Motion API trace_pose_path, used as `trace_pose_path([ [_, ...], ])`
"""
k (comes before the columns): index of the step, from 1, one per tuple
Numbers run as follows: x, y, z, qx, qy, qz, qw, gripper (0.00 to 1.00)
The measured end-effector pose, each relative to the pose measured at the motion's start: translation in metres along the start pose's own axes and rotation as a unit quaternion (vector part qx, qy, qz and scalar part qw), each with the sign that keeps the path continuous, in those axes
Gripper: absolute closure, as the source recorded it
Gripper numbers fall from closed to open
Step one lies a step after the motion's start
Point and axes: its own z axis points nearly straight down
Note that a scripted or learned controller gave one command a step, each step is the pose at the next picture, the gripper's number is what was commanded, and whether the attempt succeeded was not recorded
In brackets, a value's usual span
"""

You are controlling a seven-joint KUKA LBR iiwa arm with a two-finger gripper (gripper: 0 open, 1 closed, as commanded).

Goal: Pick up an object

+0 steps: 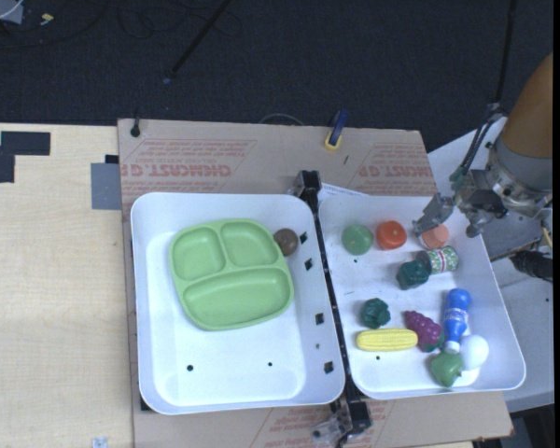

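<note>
The arm's gripper [445,215] hovered at the far edge of the right bin [504,343], its fingers spread apart and grasping nothing, directly above a small salmon-pink object [436,236] that looked the likeliest pick. Beside that piece lay an orange tomato [390,235] and a green ball [357,240]; nearer the camera sat toy corn [386,341], purple grapes [425,327] and a blue bottle [455,316]. The left bin [159,362] carried a green divided plate [231,273], probably kept apart as a drop-off spot.
</note>
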Motion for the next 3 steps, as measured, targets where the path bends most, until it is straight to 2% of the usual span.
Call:
trace_pose_path([
  [1, 0.000, 0.002, -0.008, -0.007, -0.001, -0.001, 1.0000, 0.00],
  [3, 0.006, 0.007, 0.081, -0.004, -0.001, -0.002, 1.0000, 0.00],
])
